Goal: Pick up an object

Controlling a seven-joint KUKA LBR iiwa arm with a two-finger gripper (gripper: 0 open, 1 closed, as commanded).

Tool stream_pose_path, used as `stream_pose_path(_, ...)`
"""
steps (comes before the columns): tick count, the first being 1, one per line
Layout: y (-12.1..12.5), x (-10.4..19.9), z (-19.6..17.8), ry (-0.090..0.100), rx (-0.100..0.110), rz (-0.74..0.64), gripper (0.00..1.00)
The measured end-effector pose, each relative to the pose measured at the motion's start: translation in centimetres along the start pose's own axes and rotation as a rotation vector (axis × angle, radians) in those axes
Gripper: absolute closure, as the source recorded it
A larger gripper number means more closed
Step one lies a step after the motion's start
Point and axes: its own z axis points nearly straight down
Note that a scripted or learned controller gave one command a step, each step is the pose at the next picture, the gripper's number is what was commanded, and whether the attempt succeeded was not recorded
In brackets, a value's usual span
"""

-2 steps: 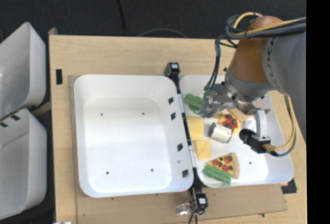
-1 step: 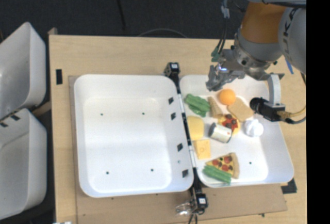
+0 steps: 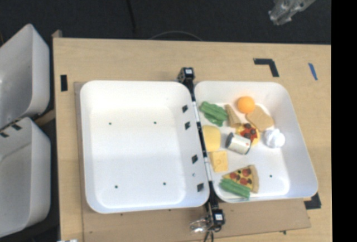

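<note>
hovering high, nothing chosen yet

hanging above the bench's far right corner, gripper (image 3: pixel 285 8) well apart from both bins, with nothing between the fingers; whether open or closed, cannot tell through the blur.

moving outward to the right bin (image 3: pixel 298 171), all candidates clustered toward its left half. near the far rim: orange ball (image 3: pixel 245 104), with a tan bread slice (image 3: pixel 260 118) just beside it. toward the left wall: green pepper (image 3: pixel 213 112), yellow cheese wedge (image 3: pixel 212 139) touching the divider side. in the middle: small tin can (image 3: pixel 238 143) lying on its side, white lump (image 3: pixel 273 138) to its right. toward the near rim: pizza slice (image 3: pixel 245 177) and green bean pod (image 3: pixel 235 189). beyond the divider, left bin (image 3: pixel 97 179).

probably best done by travelling over the right bin first, then descending straight onto an item with free space on two sides; white lump or orange ball look least crowded. worth avoiding the tight middle cluster, where fingers would likely strike neighbours.

no readable brands, labels or writing; the can's markings too small to tell.
</note>
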Motion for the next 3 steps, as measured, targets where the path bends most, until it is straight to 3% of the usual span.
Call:
stream_pose_path(1,-0.7,5.1,9.6,0.003,0.028,0.0,1.0)
stream_pose_path(2,-1.8,8.7,21.0,0.003,0.033,0.0,1.0)
stream_pose_path(3,-3.8,7.5,21.0,0.001,0.022,0.005,1.0)
